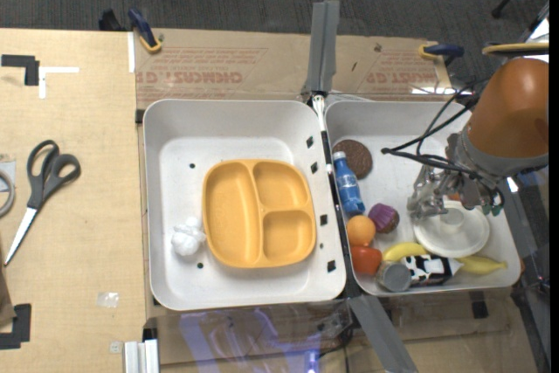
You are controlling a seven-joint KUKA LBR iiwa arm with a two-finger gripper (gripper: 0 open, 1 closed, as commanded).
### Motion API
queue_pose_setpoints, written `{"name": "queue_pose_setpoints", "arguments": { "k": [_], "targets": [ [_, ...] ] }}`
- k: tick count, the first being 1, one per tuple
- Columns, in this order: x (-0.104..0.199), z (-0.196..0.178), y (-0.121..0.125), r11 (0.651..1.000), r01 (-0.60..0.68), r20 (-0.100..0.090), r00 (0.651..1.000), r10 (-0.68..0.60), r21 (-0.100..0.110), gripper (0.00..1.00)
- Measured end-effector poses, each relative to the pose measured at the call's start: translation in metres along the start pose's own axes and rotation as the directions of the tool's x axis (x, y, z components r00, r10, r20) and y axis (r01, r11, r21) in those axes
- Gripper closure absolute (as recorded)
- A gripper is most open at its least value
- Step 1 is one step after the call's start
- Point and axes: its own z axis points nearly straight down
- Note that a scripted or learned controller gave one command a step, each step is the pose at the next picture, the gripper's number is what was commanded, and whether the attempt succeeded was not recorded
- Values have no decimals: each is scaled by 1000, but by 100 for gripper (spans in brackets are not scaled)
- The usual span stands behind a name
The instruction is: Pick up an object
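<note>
The arm (515, 113) ran off the right edge and hid the gripper's (434, 198) finger spacing, while the clear dish's (452, 231) upper rim lay covered beneath it.

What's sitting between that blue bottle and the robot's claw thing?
From above, the purple object lies between the blue bottle and the gripper; bare white bin floor surrounds it.

upside-down red print on cardboard (288, 65), illegible
</note>
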Motion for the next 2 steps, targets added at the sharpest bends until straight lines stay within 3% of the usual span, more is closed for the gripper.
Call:
{"name": "queue_pose_setpoints", "arguments": {
  "k": [1, 2],
  "targets": [
    [14, 1, 25, 977, -213, -4, 977, 213, 1, 100],
    [6, 2, 70, 857, -515, -3, 857, 515, 3, 100]
  ]
}}
